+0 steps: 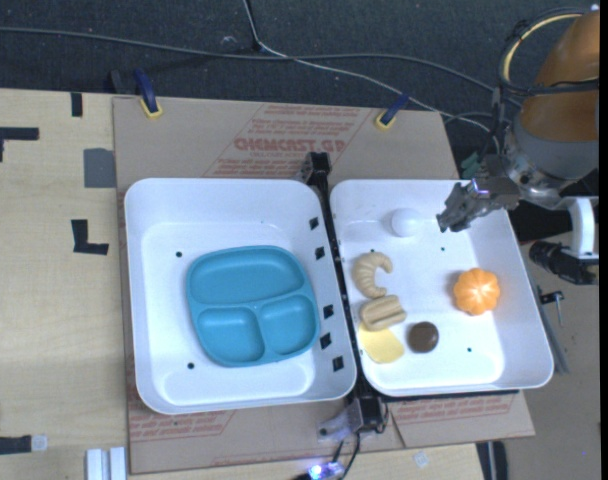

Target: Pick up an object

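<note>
Camera view shows my gripper (pixel 464 206) over the right bin (pixel 524 363), near the white ball (pixel 405 222). I cannot tell its state (too dark); I should centre over the ball before descending.

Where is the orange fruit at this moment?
The orange fruit lies in the right bin, near its right wall, right of the brown ball and below the gripper.
</note>
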You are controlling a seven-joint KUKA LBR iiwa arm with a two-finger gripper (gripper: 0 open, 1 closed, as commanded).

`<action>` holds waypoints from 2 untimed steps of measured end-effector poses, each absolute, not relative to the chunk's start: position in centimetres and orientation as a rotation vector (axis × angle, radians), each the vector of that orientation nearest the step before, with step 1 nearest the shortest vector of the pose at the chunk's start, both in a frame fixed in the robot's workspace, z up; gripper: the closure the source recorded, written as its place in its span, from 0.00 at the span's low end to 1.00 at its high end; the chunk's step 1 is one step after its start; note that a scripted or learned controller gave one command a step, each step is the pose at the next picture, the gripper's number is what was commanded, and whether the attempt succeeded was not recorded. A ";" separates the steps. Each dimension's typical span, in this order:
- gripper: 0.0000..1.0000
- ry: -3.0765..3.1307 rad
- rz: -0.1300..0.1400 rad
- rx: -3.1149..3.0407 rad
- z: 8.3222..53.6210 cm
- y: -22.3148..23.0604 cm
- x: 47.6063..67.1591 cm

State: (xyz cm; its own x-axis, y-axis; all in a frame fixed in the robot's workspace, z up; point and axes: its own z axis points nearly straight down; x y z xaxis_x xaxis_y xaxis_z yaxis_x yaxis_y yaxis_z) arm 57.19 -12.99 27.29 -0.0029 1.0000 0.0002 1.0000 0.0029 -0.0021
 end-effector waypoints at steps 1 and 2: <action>1.00 -2.225 0.002 -2.213 25.4 -7.7 56.0; 1.00 -2.225 0.002 -2.215 25.3 -3.2 55.0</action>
State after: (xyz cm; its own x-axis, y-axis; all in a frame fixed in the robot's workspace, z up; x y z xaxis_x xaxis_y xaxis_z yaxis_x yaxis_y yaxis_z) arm 55.03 -3.18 25.27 -0.0047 1.0000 0.0006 1.0000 0.0048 -0.0027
